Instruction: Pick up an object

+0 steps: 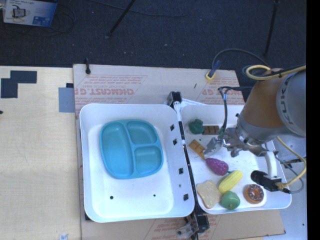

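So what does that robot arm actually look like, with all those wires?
The arm is thick and rounded, grey with a wide orange band above the wrist. Yellow and dark cables loop around it. At its end sits a small metal gripper, silvery grey.

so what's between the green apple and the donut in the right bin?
Bare white bin floor in the camera view: the green apple and donut sit apart, nothing between.

Illumination is even and bright overhead; white bins (95, 134) show mild glare, shadows are soft, focus slightly grainy throughout.
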Available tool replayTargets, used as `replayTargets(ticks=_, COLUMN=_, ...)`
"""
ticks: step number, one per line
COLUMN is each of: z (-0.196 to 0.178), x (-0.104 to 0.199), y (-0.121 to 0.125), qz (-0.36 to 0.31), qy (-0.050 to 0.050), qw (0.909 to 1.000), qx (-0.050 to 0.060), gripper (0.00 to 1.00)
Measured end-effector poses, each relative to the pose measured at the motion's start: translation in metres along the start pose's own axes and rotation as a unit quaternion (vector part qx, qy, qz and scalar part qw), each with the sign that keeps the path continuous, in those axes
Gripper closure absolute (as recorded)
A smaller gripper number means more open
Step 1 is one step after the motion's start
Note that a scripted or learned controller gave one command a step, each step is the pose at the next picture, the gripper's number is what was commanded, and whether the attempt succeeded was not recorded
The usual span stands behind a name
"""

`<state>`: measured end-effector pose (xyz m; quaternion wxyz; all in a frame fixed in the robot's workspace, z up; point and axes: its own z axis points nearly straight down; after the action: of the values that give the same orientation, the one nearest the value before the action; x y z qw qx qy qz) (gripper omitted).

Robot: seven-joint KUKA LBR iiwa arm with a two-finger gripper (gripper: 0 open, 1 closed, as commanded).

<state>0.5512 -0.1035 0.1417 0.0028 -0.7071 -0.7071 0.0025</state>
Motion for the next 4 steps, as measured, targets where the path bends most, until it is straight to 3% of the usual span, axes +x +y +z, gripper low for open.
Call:
replayTargets(ticks=1, z=0.055, x=0.001, y=-0.01, qz=0.0, qy=0.001, qw=1.0, qx=-0.001, gripper=0.0)
replayTargets(ticks=2, z=0.055, x=0.017, y=0.065, qz=0.0, qy=0.0, qw=1.0, qx=-0.003, gripper=0.0)
replayTargets(ticks=3, z=0.056, x=0.015, y=0.094, qz=-0.002, qy=0.0, qw=1.0, qx=-0.002, gripper=0.0)
replayTargets(ticks=4, z=-0.002, x=-0.044, y=0.092, qz=0.0, qy=0.0, qw=1.0, qx=-0.001, gripper=0.0)
